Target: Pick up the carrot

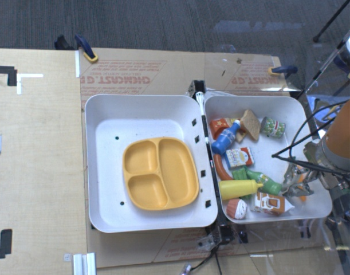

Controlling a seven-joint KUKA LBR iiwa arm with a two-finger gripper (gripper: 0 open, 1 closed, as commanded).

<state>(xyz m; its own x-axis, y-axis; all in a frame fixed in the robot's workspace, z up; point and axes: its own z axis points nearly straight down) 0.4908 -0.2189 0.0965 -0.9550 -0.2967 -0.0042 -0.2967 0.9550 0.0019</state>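
While my jaws [298,183] hung low at the right bin's [295,105] right wall, the carrot [301,190] lay just beneath them, right of the green bottle [265,181]; whether they were clenched, I couldn't tell. Descending squarely seemed wise.

The arm [341,139] comes in from the right edge, its orange band showing above the wrist, with dark cables looping across it. The wrist slants down and leftward over the near right corner of the right bin [312,208]. The pincer [296,183] sits low at that corner, just inside the bin's right wall. Its metal parts blur together, so the set of its fingers cannot be told.
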